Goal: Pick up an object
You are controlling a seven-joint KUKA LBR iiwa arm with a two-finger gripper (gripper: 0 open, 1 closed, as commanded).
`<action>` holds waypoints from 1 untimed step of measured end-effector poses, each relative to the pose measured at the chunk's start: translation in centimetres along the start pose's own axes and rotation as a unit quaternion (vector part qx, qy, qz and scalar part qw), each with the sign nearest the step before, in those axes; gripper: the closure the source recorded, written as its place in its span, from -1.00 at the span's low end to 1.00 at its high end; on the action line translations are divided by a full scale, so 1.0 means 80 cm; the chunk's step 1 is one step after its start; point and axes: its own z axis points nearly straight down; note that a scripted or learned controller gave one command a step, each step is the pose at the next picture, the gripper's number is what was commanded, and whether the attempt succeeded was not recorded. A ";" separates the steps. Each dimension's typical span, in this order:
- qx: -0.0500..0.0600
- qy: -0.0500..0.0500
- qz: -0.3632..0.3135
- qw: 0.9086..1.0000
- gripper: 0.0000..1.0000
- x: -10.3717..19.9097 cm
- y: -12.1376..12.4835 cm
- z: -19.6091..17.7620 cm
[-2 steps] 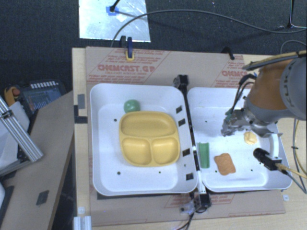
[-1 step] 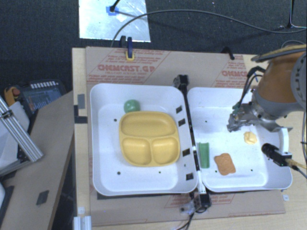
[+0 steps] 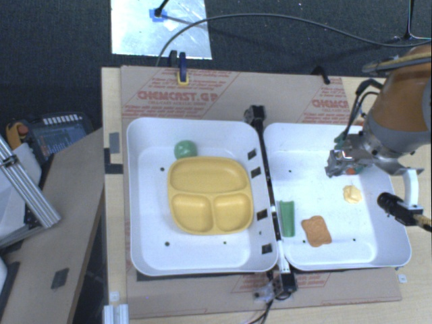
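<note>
Pale yellow lump (image 3: 352,194) apparently just below gripper (image 3: 339,165), untouched

Brown board (image 3: 223,90) under the bins is showing red print "CHEMCAST GP" at upper left; a repeat at upper right is reading only partially.

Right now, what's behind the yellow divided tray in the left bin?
A green rounded object peeks out behind the yellow tray; its lower part is covered by the tray's rim.
</note>
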 end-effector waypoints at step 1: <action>0.000 0.000 0.000 1.000 1.00 0.000 0.002 -0.065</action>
